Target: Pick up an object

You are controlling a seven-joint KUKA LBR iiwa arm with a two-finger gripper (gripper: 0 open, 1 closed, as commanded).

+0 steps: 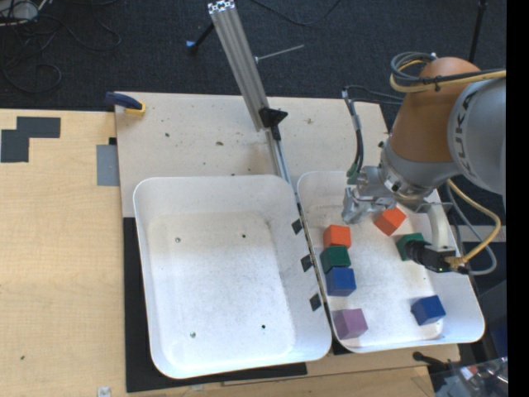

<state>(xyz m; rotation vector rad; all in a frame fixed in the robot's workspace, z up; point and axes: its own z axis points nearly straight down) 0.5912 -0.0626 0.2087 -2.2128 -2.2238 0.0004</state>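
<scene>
Gripper [364,205] first: it hangs low over the right bin [463,325], at that bin's far end, and you cannot tell from this angle how far it is spread or whether it has anything.

Take the orange cube [336,236] by the bin's left wall as your landmark and read across. Well to its left lies the left bin [157,304], with nothing to pick that you can make out. Just toward you from the orange cube sit a dark green cube [335,258] and then a blue cube [340,280], the three nearly touching in a column; a purple cube [350,322] lies further toward you. To the right of the orange cube, close under the gripper, an orange-red block [389,219] sits tilted. Further right is a dark green block [409,244], and a second blue cube [428,308] lies near the bin's front right.

What could go wrong, in my judgement: the orange-red block is tilted and right beside the gripper, so a descent could nudge it aside rather than straddle it. Going for the column instead risks catching a neighbour or the bin wall.

Hard to read: the wrist [426,139] covers the bin's far right corner, and a black cable fitting overlaps the dark green block.
</scene>
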